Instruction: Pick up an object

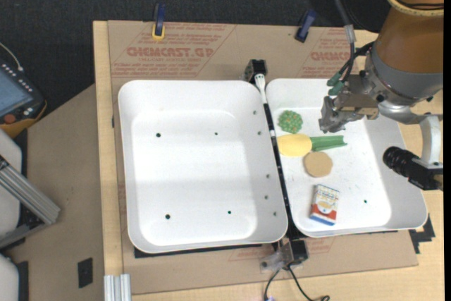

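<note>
Gripper (331,125) hovers right of centre above corn (303,144), jaws' state unclear, apparently lining up a grab.

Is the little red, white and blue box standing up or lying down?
Lying down. The little red, white and blue box rests flat on the right white bin's floor, printed face up.

Grey arm (409,74), broad orange band, dark metal gripper (331,125), black cable
</note>
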Robot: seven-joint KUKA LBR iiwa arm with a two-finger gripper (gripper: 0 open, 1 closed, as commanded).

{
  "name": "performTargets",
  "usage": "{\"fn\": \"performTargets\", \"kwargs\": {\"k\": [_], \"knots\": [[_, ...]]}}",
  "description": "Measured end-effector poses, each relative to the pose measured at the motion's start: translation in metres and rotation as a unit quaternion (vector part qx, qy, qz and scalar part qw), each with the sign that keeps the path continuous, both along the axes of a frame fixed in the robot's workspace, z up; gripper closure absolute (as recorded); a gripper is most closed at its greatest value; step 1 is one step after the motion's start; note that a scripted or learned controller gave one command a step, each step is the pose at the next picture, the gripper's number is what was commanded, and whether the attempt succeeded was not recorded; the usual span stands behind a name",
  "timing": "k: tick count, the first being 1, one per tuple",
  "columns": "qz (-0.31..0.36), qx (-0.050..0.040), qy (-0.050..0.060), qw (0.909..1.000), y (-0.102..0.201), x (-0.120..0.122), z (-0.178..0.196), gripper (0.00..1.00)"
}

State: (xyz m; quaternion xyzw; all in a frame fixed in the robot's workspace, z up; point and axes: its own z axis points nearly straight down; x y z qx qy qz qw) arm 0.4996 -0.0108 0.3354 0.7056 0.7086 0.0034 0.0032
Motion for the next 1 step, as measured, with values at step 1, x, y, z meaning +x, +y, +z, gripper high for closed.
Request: {"fn": "performTargets", "kwargs": {"k": [1], "knots": [[-0.001,-0.0006,0.003,1.0,-0.0015,-0.0008,0.0066,1.0]]}}
